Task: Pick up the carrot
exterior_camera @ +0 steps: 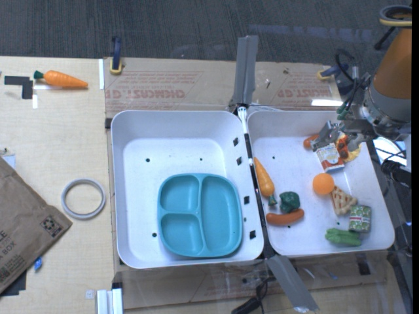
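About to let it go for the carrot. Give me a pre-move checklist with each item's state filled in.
1. Carrot in the right bin, at its left wall: ok.
2. Carrot's top uncovered, nothing lying on it: ok.
3. Space round the carrot: not ok; the broccoli and sausage crowd its lower end.
4. Gripper over the carrot: not ok; it is at the bin's upper right, near a packet.
5. Gripper free of any item: cannot tell.
6. Only one carrot about: not ok; a second carrot lies on the bench, outside both bins.
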`<state>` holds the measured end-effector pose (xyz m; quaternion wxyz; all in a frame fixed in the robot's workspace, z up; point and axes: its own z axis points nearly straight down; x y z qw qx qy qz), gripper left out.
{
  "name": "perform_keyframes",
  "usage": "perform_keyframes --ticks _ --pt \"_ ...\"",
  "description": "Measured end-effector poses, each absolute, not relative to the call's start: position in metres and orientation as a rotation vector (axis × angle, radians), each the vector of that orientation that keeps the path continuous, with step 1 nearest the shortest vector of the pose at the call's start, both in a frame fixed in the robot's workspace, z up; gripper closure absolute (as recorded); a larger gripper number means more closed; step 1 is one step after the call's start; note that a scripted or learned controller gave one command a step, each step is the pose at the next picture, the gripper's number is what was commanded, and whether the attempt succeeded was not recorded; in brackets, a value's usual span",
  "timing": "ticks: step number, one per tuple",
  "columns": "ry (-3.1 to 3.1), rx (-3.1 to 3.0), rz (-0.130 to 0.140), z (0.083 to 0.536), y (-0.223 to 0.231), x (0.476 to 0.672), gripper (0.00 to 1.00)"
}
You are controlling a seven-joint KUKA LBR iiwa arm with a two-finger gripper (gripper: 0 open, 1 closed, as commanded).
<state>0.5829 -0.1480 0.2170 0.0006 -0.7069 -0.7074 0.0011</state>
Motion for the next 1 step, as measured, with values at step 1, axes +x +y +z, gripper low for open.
perform_keyframes --ticks 1 --pt "-1.636 -2.677 0.006 0.1639 -0.1430 0.5239 0.00"
